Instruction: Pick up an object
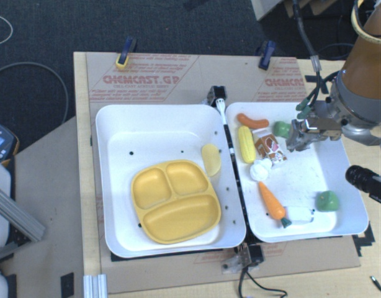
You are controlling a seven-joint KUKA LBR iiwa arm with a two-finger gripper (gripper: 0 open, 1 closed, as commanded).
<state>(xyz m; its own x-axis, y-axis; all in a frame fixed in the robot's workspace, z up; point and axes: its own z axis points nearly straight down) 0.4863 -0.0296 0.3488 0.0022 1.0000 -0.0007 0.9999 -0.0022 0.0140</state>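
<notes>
One gripper (300, 138), low over the back of the right bin (302, 179), nothing visibly in its hold; wide or narrow, impossible to tell. Just beside it, toward the divider: a green ball (281, 128), then a brown-and-white packet (269, 149), the likeliest targets. Best to choose one item standing apart, centre squarely above it, descend straight, close only once astride, then lift slowly to test the hold. Farther out: corn cob (246, 143), red sausage (252, 121), carrot (272, 202), green block (327, 200). In the left bin (153, 135), a yellow divided plate (175, 200). Tool tip dark, blurred against the wrist; arm cut off at the right.
</notes>
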